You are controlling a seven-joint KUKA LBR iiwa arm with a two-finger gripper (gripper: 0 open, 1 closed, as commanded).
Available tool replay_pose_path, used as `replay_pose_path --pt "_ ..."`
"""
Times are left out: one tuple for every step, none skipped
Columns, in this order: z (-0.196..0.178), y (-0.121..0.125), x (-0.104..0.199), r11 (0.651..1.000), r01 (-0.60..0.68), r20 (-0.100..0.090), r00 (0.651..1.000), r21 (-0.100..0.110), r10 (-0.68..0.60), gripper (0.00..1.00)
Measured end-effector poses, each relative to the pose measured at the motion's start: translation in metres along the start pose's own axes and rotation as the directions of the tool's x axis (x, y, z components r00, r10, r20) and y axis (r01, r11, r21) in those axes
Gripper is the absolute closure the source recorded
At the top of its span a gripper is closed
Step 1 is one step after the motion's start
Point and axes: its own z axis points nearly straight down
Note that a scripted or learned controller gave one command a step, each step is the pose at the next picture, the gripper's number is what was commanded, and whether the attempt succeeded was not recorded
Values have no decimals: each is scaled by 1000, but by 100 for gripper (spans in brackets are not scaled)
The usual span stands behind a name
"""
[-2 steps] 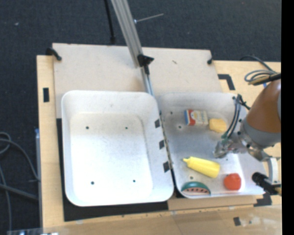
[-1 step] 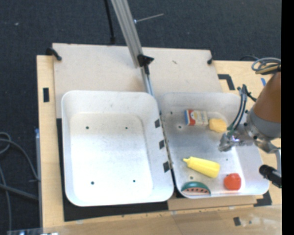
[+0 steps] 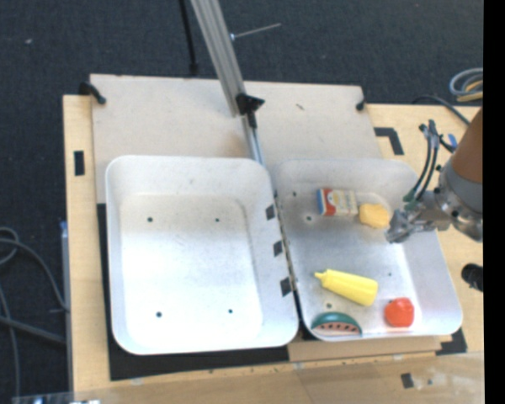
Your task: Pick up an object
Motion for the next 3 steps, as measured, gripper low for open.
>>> replay_pose_path --pt "-54 2 -2 1000 0 0 1000 0 0 100" --pt "-42 4 54 1000 2 -3 1000 7 -2 100" --pt "-36 -8 106 1000 2 -4 1000 8 -2 100"
